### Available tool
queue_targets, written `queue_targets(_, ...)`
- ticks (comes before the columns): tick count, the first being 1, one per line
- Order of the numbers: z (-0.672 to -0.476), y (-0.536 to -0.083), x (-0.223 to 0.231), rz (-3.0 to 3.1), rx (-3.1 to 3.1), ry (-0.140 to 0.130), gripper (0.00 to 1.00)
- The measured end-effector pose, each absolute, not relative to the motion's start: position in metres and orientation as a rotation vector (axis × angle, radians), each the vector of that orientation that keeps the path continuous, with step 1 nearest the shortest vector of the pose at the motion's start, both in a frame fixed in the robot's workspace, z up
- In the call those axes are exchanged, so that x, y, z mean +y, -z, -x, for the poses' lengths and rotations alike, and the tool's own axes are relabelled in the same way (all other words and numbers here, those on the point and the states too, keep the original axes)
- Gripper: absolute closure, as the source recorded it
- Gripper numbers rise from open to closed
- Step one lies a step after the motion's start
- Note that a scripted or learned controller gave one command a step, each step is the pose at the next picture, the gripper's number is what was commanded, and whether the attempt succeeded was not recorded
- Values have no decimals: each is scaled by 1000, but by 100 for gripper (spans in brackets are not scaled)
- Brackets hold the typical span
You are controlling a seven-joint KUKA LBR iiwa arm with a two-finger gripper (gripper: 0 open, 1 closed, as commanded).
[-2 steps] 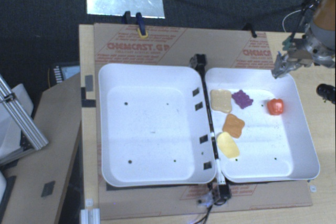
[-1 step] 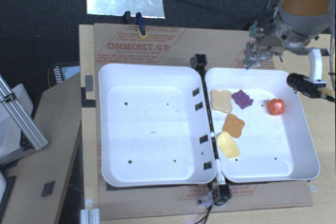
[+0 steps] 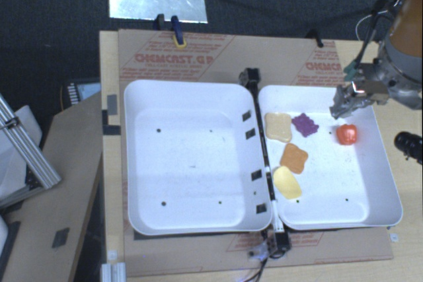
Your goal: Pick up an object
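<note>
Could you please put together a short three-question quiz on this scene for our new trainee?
1. True or false: all the loose items lie in the right bin.
2. Which item lies closest to the gripper? A) purple piece B) red item C) yellow piece
3. Fill in: the orange piece lies between the cream piece and the ____ piece.

Key: 1 true; 2 B, the red item sits just below the gripper; 3 yellow.
</note>
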State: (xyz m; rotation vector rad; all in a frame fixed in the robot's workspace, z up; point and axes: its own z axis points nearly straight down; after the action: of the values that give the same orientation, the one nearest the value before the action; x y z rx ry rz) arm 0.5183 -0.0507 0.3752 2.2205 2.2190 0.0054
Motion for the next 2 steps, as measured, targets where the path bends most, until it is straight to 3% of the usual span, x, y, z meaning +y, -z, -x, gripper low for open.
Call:
queue_targets(1,-519,-401,26,-2207,2233,-8,100)
queue_targets(2,-497,-440,95,-2207,2233,-10,100)
